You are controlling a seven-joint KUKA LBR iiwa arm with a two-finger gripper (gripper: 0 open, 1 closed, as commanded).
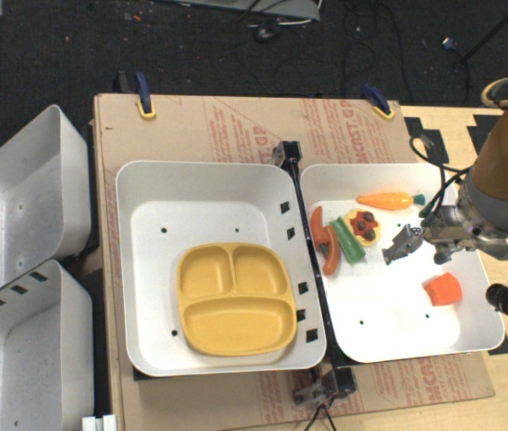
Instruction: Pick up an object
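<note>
The right bin point(398, 330) holds several small toys. An orange carrot point(384, 200) lies near its back wall. Below it sits a yellow piece with dark berries point(363, 224), with a green stick point(348, 240) and a red sausage point(330, 251) to its left. An orange block point(442, 289) rests toward the right. My gripper point(403, 244) hangs over the middle of this bin, right of the green stick and up-left of the orange block. Nothing shows in its grasp.
The left bin point(146, 241) holds a yellow divided plate point(236, 299). A black divider point(306, 259) runs between the bins. Two white tubs point(21, 241) stand off the bench at the left. The arm's grey wrist point(496, 205) overhangs the right bin's right edge.
</note>
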